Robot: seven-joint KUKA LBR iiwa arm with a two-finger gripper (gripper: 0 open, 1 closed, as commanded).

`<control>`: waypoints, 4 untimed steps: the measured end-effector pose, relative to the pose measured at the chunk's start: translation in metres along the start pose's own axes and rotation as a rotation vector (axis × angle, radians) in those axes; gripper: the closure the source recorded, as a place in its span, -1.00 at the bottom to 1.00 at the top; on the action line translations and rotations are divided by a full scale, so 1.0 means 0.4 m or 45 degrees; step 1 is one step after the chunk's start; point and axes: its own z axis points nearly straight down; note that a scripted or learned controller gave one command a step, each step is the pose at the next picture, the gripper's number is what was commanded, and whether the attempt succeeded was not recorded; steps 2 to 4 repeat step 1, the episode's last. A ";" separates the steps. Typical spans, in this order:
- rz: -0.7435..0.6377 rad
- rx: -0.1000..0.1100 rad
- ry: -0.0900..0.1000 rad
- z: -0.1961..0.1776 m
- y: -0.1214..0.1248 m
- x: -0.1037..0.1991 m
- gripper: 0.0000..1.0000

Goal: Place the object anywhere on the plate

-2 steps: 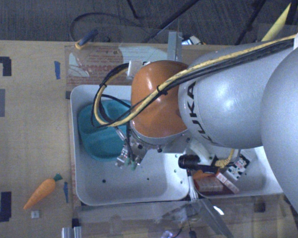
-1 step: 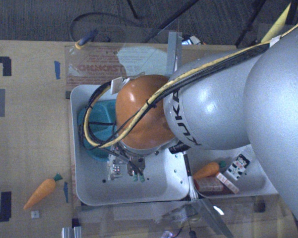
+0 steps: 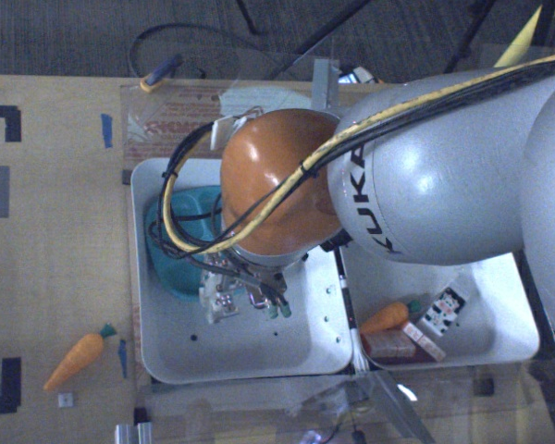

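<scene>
Teal is what we catch first: the plate [image 3: 180,248] lies at the left side of the left bin [image 3: 166,350], and we see just its left rim and a curved stretch of its top, the rest being covered by the arm's orange band [image 3: 268,178]. We cannot tell which thing is the task's object. 1 toy carrot [image 3: 386,318] lies in the right bin [image 3: 509,336] near the wall the 2 bins share, touching or just beside a reddish box [image 3: 405,344]. A small black-and-white block [image 3: 442,311] sits to its right.

A 2nd carrot [image 3: 74,359] lies out on the wooden bench [image 3: 46,248], left of the left bin and apart from its rim.

The near half of the left bin shows open white floor, running from the near-left corner to the shared wall. The right bin has bare floor at its near-right part, while the grey arm [image 3: 444,174] covers its far part.

The arm reaches in from the right and crosses over the right bin. Its wrist points down over the middle of the left bin. The gripper [image 3: 245,299] hangs just right of the plate's near edge. We cannot tell how its jaws stand, nor whether anything sits in them.
</scene>
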 end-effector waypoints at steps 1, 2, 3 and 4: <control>0.003 -0.005 -0.007 -0.027 0.001 -0.004 1.00; 0.003 -0.005 -0.007 -0.027 0.001 -0.004 1.00; 0.003 -0.005 -0.007 -0.027 0.001 -0.004 1.00; 0.003 -0.005 -0.007 -0.027 0.001 -0.004 1.00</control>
